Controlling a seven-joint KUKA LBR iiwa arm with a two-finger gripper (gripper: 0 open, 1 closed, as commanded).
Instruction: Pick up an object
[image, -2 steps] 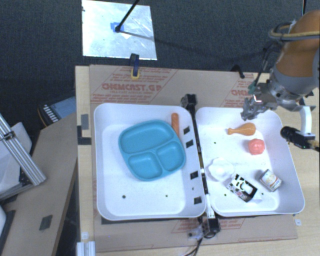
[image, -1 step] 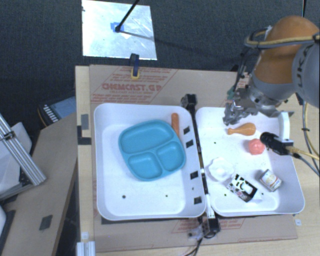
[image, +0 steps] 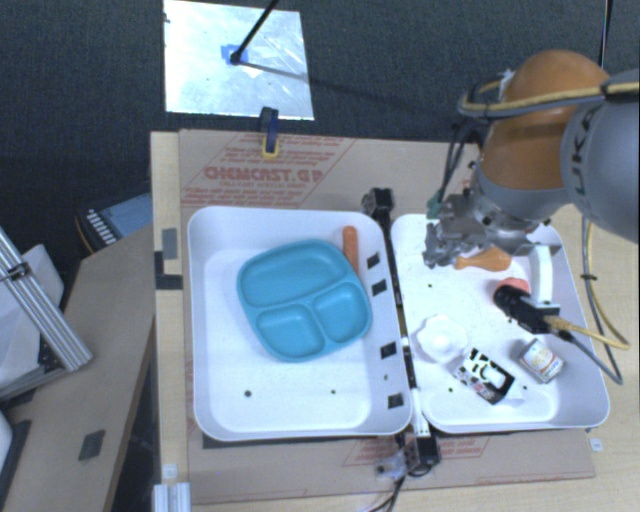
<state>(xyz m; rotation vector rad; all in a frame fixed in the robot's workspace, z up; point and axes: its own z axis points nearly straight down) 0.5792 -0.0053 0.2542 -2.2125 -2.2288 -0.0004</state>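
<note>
My gripper (image: 441, 248) hangs low over the far left part of the right bin (image: 580, 405), under the grey wrist and orange band. An orange, pear-shaped object (image: 487, 261) lies just to its right, close to the gripper's side. Nothing shows between the gripper and the bin floor. In the middle of the bin sits a small red object (image: 507, 293). A white round object (image: 437, 336) lies nearer the front, beside a black-and-white packet (image: 486, 375) and a small can (image: 541, 360).
The left bin (image: 215, 400) holds a blue divided plate (image: 303, 299), with an orange carrot-like stick (image: 350, 246) at the plate's far right corner. A black divider strip (image: 392, 300) runs between the bins. The arm's bulk looms over the right bin's far side.
</note>
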